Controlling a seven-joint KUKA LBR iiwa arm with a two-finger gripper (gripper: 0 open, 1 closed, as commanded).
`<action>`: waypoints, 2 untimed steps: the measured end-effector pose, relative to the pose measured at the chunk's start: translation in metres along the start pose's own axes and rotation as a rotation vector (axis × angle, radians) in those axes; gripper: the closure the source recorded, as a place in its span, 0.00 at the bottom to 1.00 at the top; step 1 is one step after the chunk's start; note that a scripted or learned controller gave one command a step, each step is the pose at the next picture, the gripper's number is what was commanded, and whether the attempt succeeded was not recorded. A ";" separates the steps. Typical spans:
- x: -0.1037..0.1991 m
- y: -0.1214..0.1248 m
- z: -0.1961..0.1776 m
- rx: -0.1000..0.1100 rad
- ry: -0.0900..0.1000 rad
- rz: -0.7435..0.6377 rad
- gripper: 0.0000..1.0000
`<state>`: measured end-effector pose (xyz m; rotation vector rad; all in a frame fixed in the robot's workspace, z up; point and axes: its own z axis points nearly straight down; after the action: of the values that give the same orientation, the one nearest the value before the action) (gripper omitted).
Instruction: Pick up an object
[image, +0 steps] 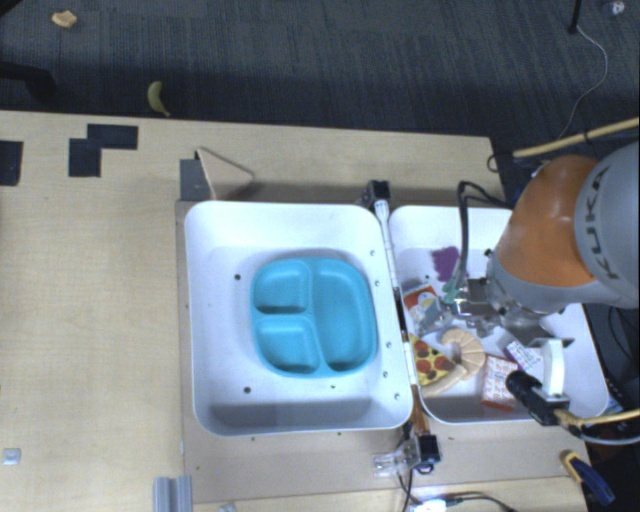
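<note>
Right now gripper (452, 318) sits low in right bin (420, 225) clutter, its opening unclear. Crowded pizza toy (432, 362) risks a miss

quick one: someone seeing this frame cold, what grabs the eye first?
Probably the bright blue divided tray lying in the middle of the left white bin. Next, the arm's orange band looming over the right bin, where a pizza-slice toy and other small items sit jumbled beneath the wrist.
</note>
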<state>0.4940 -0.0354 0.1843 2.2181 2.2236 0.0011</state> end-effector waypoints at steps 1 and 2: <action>-0.063 -0.007 0.044 0.000 0.000 0.001 0.00; -0.062 -0.006 0.034 -0.003 0.001 -0.002 1.00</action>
<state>0.4883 -0.0977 0.1506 2.2147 2.2247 0.0054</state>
